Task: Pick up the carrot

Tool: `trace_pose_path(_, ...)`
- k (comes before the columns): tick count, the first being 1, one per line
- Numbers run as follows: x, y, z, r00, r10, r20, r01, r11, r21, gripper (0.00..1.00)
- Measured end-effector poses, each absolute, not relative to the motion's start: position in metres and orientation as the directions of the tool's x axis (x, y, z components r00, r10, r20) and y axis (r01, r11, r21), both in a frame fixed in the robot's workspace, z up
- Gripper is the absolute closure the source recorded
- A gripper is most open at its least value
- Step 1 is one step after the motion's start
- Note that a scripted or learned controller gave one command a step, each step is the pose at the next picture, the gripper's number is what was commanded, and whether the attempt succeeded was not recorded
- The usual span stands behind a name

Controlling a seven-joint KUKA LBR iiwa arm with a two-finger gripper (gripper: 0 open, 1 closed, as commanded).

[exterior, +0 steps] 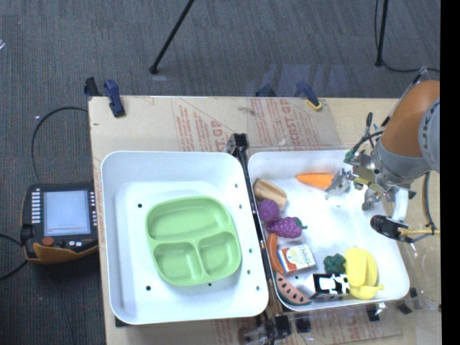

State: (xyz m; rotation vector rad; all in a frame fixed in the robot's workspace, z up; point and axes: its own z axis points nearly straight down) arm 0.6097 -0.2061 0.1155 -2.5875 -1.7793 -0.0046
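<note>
The carrot (pixel 315 180) lies on its side in the far part of the right bin (pixel 327 160), its pointed end toward the left and its thicker end toward the right, where the gripper (pixel 350 185) hangs just beside it. The gripper's metal fingers sit right at the carrot's thick end — whether they are spread or closed cannot be told from this slant, and nothing shows between them. Behind the gripper the grey arm with its orange band (pixel 410 124) comes in from the right.

The rest of the right bin is crowded with toy food. A bread roll (pixel 269 190) lies near the bin's left wall, and nearer the camera come a purple plum-like piece (pixel 268 211) and a bunch of purple grapes (pixel 287 227). A long orange-red piece (perhaps a sausage) (pixel 274 254) lies along the left wall, beside a small carton (pixel 297 258). At the near edge are a watermelon slice (pixel 293 291), a black-and-white carton (pixel 332 285), a piece of broccoli (pixel 333 263) and yellow bananas (pixel 362 270).

The left bin (pixel 122 171) holds a green divided plate (pixel 194 239). To the left of the bench — on the floor — sits a handheld control pendant (pixel 61 218).
</note>
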Motion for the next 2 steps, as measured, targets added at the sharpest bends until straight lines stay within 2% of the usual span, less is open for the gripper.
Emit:
trace_pose_path(1, 0.644, -0.176, 0.086, 0.453, 0.892, 0.002, 0.892, -0.453, -0.005, 0.0)
trace_pose_path(2, 0.645, -0.176, 0.097, 0.449, 0.894, 0.001, 0.894, -0.449, -0.005, 1.0)
